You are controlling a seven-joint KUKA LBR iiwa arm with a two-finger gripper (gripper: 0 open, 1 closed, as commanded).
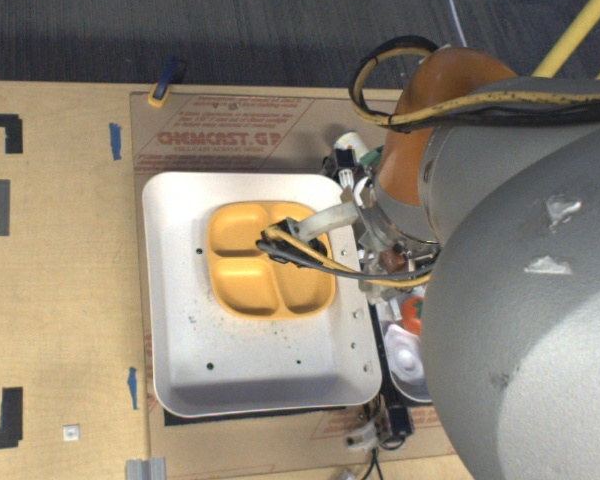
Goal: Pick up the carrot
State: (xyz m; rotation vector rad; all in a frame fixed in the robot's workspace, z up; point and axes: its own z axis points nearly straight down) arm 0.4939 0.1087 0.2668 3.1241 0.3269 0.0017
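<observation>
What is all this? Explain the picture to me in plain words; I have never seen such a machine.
The big grey shape with the orange band is a robot arm, run by a program and reaching in from the right. The picture comes from one camera fixed above the bench, looking down at a slant. On the bench sits a shallow white bin, and in it lies a yellow divided plate. Just right of that bin, at the arm's edge, a small orange-red thing peeks out. It may be the carrot, but too little shows to be sure. Whether the arm holds anything cannot be told from here.
</observation>
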